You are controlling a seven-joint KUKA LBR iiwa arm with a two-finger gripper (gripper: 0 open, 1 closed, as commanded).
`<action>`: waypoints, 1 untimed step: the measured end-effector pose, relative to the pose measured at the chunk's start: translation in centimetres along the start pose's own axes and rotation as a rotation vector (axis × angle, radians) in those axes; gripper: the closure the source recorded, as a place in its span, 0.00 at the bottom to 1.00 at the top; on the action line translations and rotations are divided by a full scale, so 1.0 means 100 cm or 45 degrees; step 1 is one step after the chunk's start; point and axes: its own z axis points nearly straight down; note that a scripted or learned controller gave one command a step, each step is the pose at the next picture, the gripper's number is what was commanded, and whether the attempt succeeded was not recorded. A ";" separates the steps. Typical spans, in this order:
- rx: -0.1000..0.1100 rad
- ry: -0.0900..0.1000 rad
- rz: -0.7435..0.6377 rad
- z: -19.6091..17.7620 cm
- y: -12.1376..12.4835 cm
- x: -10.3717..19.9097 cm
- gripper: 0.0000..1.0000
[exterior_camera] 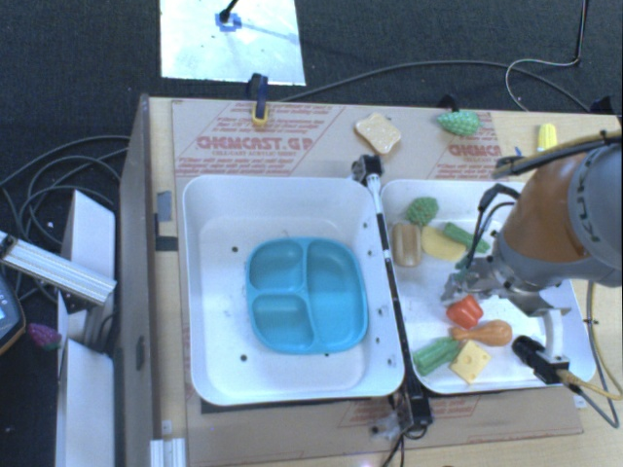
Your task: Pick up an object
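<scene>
No object is lifted yet: tool hovers low in the right white bin just above the red toy pepper, which lies on the bin floor; finger state cannot be judged.

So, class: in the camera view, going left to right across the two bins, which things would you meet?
Blue divided plate → brown bread roll → green leafy piece → red pepper → orange carrot-like piece → gripper, just above the pepper.
</scene>
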 end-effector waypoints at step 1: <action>0.001 0.000 0.000 -0.090 -0.009 0.070 1.00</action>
